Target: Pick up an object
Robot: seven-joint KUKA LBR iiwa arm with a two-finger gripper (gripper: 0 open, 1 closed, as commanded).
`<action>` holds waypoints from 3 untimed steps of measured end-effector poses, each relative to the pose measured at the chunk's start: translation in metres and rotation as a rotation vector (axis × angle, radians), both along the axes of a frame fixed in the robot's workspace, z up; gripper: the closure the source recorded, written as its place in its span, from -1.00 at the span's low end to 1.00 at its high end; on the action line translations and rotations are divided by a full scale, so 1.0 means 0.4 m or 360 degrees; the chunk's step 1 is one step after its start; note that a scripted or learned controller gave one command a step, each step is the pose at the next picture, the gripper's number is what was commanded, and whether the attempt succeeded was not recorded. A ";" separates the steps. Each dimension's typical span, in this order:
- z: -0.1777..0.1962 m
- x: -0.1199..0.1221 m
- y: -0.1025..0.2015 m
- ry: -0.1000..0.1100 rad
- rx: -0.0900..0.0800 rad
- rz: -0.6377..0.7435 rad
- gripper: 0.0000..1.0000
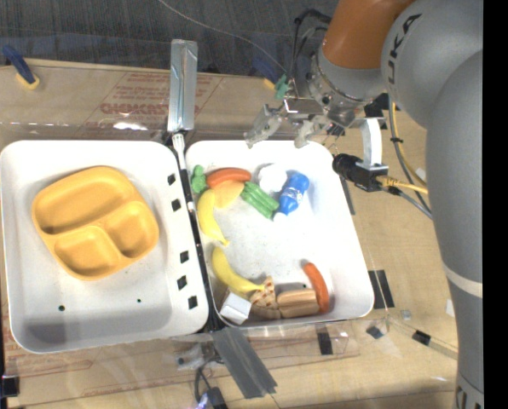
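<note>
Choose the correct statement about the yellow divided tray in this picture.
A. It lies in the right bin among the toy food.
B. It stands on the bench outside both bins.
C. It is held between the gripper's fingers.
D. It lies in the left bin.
D. The yellow divided tray lies in the left bin, while the gripper is over the far rim of the right bin, open and holding nothing.

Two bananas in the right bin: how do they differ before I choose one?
The upper banana lies along the bin's left wall, running up and down the view; the lower banana angles toward the near wall. The upper banana touches the orange-red piece at its top; the lower banana ends against the brown block. Both are yellow and curved.
</note>
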State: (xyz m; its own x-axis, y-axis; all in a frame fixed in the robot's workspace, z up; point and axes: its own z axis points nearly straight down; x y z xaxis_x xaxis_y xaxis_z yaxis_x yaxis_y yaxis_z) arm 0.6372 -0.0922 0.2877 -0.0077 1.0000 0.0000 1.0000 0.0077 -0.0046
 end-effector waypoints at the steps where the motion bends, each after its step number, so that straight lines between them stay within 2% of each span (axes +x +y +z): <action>1: -0.274 -0.047 -0.092 0.0011 -0.0002 -0.0179 -1.00; 2: -0.224 -0.065 -0.040 0.0002 0.0003 0.0127 -1.00; 3: 0.019 0.051 -0.135 -0.0014 -0.0004 0.0693 -1.00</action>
State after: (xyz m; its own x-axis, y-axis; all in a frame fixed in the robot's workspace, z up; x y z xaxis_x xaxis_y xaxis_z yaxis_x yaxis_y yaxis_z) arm 0.6577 -0.1463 0.2952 -0.4286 0.9035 -0.0044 0.9035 0.4286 0.0031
